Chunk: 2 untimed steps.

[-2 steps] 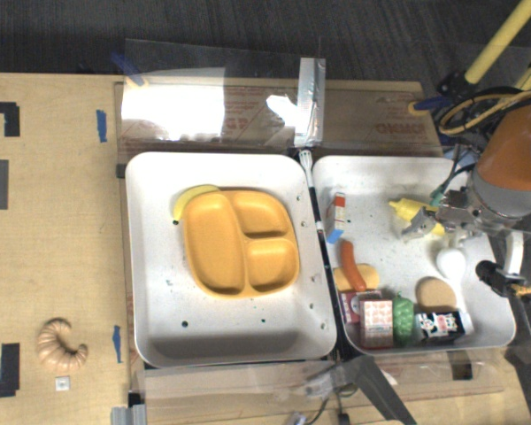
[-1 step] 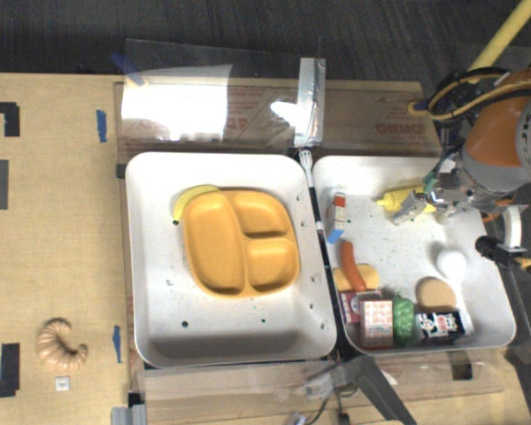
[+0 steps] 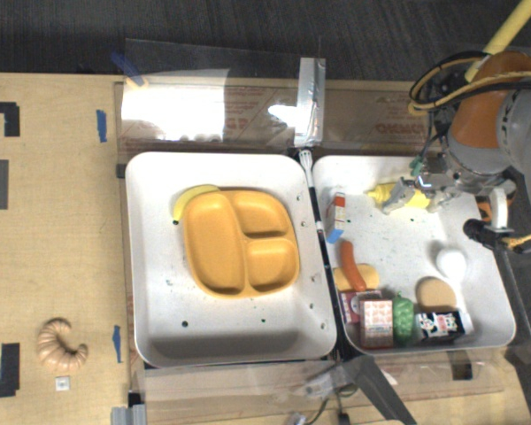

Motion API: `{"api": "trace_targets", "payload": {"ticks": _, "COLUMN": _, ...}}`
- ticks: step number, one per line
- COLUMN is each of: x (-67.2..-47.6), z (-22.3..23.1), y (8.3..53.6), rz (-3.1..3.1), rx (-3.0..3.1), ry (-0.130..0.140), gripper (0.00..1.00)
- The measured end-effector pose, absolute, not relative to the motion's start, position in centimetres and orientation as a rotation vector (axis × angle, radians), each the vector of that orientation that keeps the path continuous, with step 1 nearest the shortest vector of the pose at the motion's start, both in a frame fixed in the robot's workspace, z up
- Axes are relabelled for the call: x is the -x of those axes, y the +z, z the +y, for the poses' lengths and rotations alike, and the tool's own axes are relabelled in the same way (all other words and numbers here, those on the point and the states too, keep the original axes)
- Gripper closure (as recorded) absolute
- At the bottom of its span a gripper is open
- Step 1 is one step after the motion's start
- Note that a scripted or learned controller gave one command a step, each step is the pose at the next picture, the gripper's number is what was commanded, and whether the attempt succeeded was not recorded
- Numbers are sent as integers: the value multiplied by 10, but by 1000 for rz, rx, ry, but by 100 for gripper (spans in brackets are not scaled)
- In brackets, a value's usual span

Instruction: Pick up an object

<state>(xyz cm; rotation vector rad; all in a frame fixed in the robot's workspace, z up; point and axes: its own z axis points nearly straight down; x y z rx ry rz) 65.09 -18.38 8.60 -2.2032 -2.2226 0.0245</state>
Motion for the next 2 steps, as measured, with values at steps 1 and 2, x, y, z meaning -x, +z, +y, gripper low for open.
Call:
{"api": "trace_targets", "payload": {"ticks": 1, "x": -656, "z": -180, "y": 85, "rz": -2135, "rx": 2266, "ry": 54, "gripper": 0}}
{"api": "trace_targets", "payload": {"ticks": 2, "x": -652, "z": -182, "y": 92, "rz": -2128, "rx": 2260, "ry": 75, "gripper": 100}}
